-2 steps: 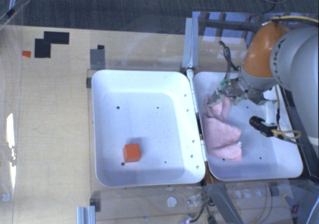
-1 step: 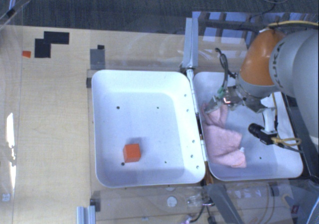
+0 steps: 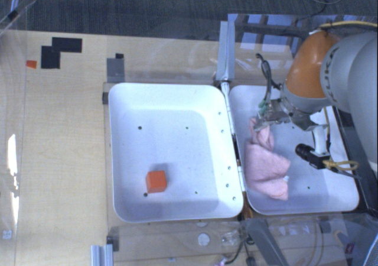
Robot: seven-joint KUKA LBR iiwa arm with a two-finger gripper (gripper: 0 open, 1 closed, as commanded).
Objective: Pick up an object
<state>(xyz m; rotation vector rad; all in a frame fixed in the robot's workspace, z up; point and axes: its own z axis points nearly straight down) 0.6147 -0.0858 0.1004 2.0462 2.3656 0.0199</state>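
Observation:
A pink soft cloth-like object (image 3: 265,164) lies in the right bin (image 3: 331,200), against its left wall. Its upper end rises toward my gripper (image 3: 267,118), which hangs just above it at the bin's upper left. The arm's orange band (image 3: 307,73) sits up and to the right of the gripper. A small orange cube (image 3: 156,181) rests in the left bin (image 3: 136,105), near its lower left corner, far from the gripper.
A metal divider (image 3: 233,140) runs between the two bins. A black fitting with a yellow cable (image 3: 322,160) sticks out over the right bin. Black and orange markers (image 3: 56,52) lie on the wooden bench at the upper left.

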